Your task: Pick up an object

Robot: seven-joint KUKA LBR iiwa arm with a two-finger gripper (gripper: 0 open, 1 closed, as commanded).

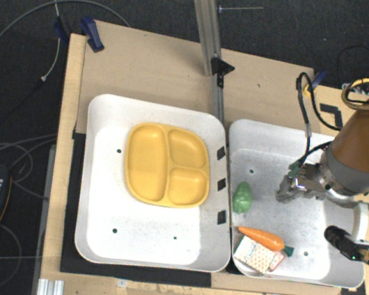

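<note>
Tool [295,187] position: low over the right bin [269,148], upper middle; whether it grips anything cannot be told. Green object [243,197] lies near that bin's left wall. Carrot [262,238] rests on a small box [258,256] at the front. Yellow tray [167,165] occupies the left bin [103,185].

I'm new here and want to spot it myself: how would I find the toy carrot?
Look in the right white bin, along its near edge. The carrot lies there, resting against a small speckled box; it is the only orange thing, long and thin, unlike the round green object nearby.
</note>
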